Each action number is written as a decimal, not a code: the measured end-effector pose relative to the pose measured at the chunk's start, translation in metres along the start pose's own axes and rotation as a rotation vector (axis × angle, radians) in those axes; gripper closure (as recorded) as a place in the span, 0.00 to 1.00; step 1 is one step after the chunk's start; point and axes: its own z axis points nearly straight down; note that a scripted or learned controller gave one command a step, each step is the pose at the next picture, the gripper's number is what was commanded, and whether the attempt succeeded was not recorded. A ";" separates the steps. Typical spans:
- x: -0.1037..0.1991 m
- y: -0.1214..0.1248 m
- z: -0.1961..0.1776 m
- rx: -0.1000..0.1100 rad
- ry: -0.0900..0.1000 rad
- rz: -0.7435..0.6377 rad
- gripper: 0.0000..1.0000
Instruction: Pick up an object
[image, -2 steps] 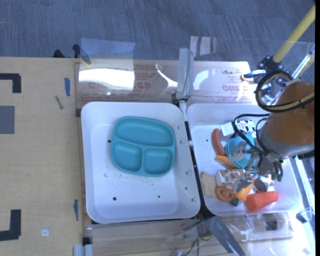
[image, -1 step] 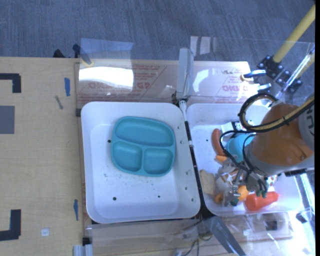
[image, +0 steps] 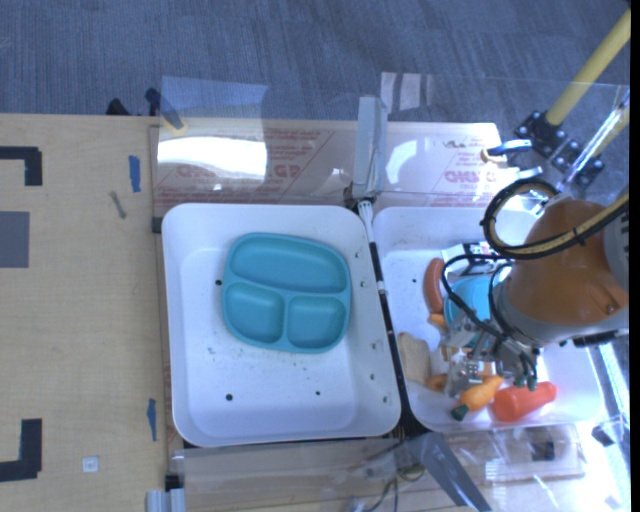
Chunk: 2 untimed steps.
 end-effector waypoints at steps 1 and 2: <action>0.001 0.000 0.001 0.000 0.003 0.000 0.00; 0.001 -0.005 0.015 -0.002 0.004 0.013 0.00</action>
